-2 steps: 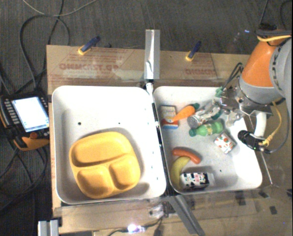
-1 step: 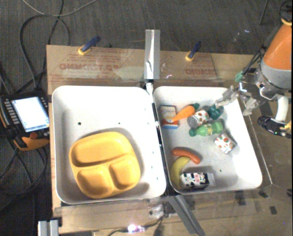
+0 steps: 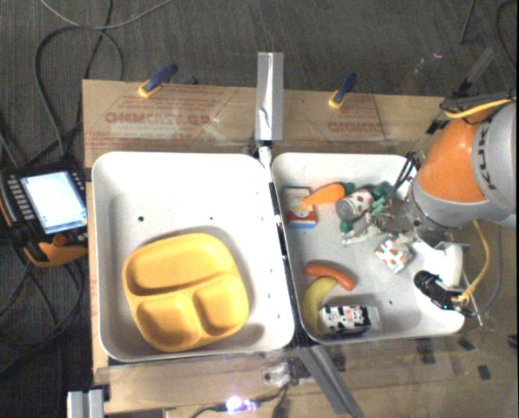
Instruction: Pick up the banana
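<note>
Right bin (image 3: pixel 434 320) holds the banana (image 3: pixel 316 296); tool (image 3: pixel 383 219) nearby, grip state indiscernible.

A yellow tray (image 3: pixel 186 290) lies in the left bin (image 3: pixel 111 181). The right bin (image 3: pixel 364 159) holds a carrot (image 3: pixel 327 194), a can (image 3: pixel 353 205), a sausage (image 3: pixel 330 273) and a dark box (image 3: pixel 345 318).

We see two bins side by side: the left bin (image 3: pixel 103 233) holds a tray (image 3: pixel 186 291) toward its lower edge. In the right bin (image 3: pixel 364 165), the banana (image 3: pixel 314 297) lies at lower left, a hot dog (image 3: pixel 330 273) just above it, a box (image 3: pixel 345 318) at its right. The arm (image 3: pixel 464 168) enters at frame right.
</note>
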Available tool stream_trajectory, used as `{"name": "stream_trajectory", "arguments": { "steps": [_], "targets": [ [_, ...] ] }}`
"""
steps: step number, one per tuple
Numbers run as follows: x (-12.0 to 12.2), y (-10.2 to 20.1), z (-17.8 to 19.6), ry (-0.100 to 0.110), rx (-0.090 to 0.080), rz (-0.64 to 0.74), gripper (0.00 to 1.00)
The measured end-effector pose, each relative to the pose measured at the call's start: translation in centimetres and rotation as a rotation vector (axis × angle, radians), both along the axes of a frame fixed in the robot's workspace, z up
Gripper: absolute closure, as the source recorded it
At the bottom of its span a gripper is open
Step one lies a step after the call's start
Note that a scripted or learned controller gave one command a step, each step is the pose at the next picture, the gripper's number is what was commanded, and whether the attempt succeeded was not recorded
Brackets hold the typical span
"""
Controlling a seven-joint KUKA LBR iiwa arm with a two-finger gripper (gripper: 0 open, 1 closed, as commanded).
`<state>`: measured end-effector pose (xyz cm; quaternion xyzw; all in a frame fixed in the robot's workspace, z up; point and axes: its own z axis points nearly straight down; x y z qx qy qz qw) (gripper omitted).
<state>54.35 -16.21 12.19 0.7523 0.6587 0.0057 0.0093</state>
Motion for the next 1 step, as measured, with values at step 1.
{"name": "stream_trajectory", "arguments": {
  "steps": [1],
  "targets": [
    [-0.01, 6.12, -3.31, 0.007, 0.007, -0.076, 0.00]
  ]
}}
